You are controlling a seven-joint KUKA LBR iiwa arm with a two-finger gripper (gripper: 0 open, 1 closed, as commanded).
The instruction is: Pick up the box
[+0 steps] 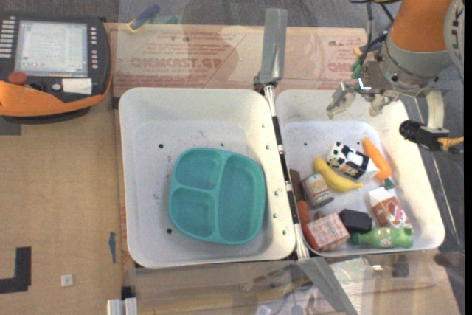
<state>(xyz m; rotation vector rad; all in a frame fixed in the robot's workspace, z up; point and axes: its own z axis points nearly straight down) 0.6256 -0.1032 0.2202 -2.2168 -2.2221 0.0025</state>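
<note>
a: camera view — where's the box [326, 231]?

b: it lies in the right bin [431, 195], near that bin's front-left corner, a reddish carton lying tilted. a small can [318, 189] is just behind it, a black block [355, 220] just to its right, and a green bottle [382, 237] lies on its side along the front wall.

a: and the gripper [358, 99]?

b: it hangs over the back part of the right bin, well apart from the box. the jaws are spread, with nothing between them.

a: what else is in that bin?

b: a banana [335, 177], a black-and-white cow-patterned toy [348, 159] touching it, a carrot [377, 159] by the right wall, and a red-and-white carton [389, 208].

a: the left bin [140, 158]?

b: it holds a teal divided plate [217, 195]. on the bench at far left rests the orange-and-grey control pendant [51, 63].
</note>
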